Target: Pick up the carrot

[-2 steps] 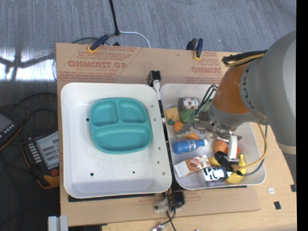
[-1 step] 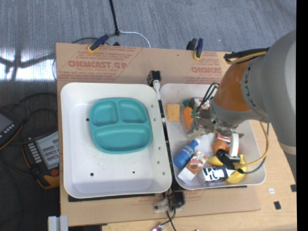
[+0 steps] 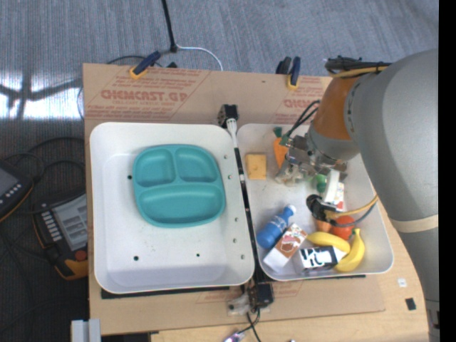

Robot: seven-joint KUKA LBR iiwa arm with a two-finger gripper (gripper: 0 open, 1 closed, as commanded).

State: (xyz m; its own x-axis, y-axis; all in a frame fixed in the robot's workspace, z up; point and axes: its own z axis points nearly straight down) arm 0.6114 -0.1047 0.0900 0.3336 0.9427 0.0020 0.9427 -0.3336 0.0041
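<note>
Two white bins side by side on tabletop (image 3: 142, 91). Nearest, banana (image 3: 354, 254) and blue bottle (image 3: 275, 227) in right bin (image 3: 381, 262). Farther, pincer (image 3: 293, 166) lowered beside carrot (image 3: 281, 148) at bin's far end; grip unreadable. Left, teal plate (image 3: 178, 185).

The two white bins (image 3: 107, 262) look like smooth, slightly glossy plastic, as does the teal divided tray (image 3: 178, 185) well apart from the fingers (image 3: 291, 168). The tabletop (image 3: 142, 95) is covered in matt brown cardboard with red print. The banana (image 3: 350, 251) near the fingers has a smooth, waxy skin.
</note>
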